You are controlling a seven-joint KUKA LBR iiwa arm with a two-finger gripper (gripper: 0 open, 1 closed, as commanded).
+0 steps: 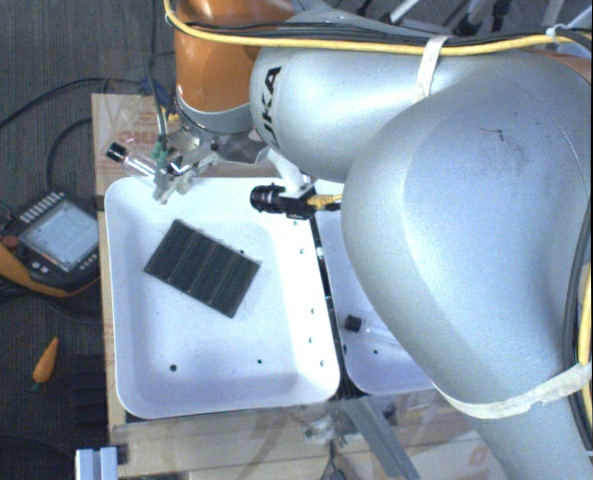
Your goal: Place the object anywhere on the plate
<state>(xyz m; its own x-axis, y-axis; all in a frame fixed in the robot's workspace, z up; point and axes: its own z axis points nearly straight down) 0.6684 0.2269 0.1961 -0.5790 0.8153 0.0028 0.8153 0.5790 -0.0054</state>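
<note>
A dark grey ribbed rectangular plate lies flat and slightly turned in the left bin, left of its middle. My gripper hangs over the far left corner of that bin, just beyond the plate's far end and apart from it. I see no object in it. A small black piece lies in the right bin, close to the wall between the bins; the big grey arm hides most of that bin.
The arm's body covers the right half of the view. A black cable plug sticks out over the bins' far edge. A handheld controller and an orange tool lie on the floor to the left.
</note>
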